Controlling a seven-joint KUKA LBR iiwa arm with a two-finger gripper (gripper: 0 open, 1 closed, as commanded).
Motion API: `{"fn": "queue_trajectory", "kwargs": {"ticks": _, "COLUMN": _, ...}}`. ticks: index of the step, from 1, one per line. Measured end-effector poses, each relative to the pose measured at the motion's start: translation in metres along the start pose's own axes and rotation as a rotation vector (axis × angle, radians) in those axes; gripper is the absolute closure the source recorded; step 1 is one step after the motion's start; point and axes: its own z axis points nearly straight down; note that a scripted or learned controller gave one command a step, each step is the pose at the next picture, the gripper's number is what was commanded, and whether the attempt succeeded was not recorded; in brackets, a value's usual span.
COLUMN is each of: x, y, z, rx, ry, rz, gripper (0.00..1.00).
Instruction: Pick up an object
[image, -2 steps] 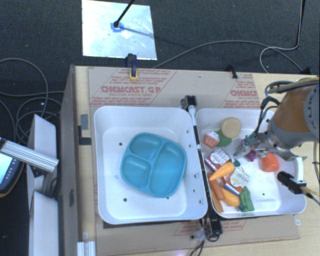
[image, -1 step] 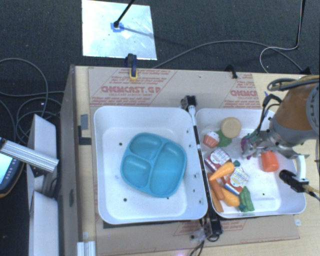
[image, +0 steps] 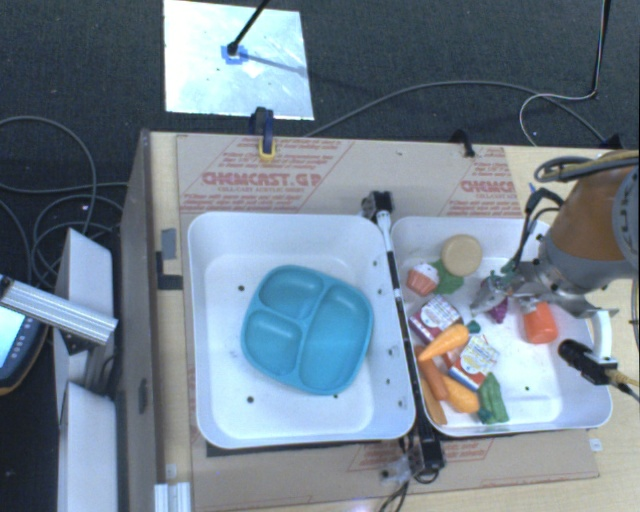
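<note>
The tool hangs low over the right-hand shallow white bin, reaching in from three o'clock on the grey arm with its orange band; its tip is dark and blurred, and I cannot tell how it is set.

Nothing is visibly caught in it. The nearest candidates lie close on either side: a small orange-red rounded block just beside it at about four o'clock, and a small dark purple piece almost under it at six o'clock. At eight o'clock lies a long orange toy carrot, its long axis running from eight o'clock to two o'clock. A round tan disc sits at eleven o'clock.

My judgement is that the purple piece or the orange-red block calls for the shortest move.

The left-hand white bin holds a blue divided plastic plate. Both bins rest on a cardboard-covered surface, with dark carpet and loose cables around.
</note>
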Motion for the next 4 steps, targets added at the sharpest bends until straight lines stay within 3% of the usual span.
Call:
{"fn": "queue_trajectory", "kwargs": {"ticks": 1, "x": 0.0, "y": 0.001, "z": -0.011, "rx": -0.002, "ry": 0.0, "rz": -0.001, "gripper": 1.0}}
{"fn": "queue_trajectory", "kwargs": {"ticks": 2, "x": 0.0, "y": 0.001, "z": -0.011, "rx": -0.002, "ry": 0.0, "rz": -0.001, "gripper": 0.0}}
{"fn": "queue_trajectory", "kwargs": {"ticks": 3, "x": 0.026, "y": 0.063, "z": 0.021, "rx": 0.003, "ry": -0.002, "rz": 0.001, "gripper": 0.0}}
{"fn": "queue_trajectory", "kwargs": {"ticks": 4, "x": 0.025, "y": 0.065, "z": 0.01, "rx": -0.001, "ry": -0.004, "rz": -0.002, "gripper": 1.0}}
